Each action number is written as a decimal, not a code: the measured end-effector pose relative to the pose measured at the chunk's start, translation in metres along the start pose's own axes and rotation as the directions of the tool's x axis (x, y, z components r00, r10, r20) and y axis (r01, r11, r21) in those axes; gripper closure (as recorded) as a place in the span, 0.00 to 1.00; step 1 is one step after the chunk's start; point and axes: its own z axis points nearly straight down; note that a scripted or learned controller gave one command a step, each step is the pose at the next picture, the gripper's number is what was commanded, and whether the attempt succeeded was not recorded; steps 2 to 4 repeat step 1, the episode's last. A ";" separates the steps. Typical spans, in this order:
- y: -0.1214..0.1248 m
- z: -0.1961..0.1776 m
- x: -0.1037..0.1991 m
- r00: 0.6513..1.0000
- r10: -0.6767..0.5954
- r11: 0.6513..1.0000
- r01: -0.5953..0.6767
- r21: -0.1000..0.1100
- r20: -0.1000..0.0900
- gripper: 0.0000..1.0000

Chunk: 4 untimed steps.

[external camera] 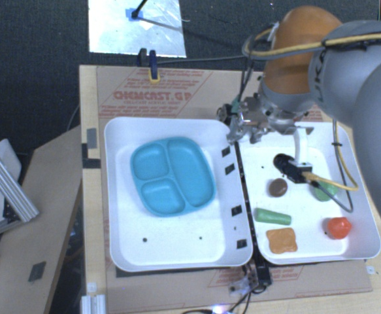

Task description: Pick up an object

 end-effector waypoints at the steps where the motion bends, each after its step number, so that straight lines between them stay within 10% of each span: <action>1: -0.021 -0.010 0.056 1.000 0.000 1.000 0.000 0.000 0.000 1.00; 4: -0.021 -0.010 0.056 1.000 0.000 1.000 0.000 0.000 0.000 1.00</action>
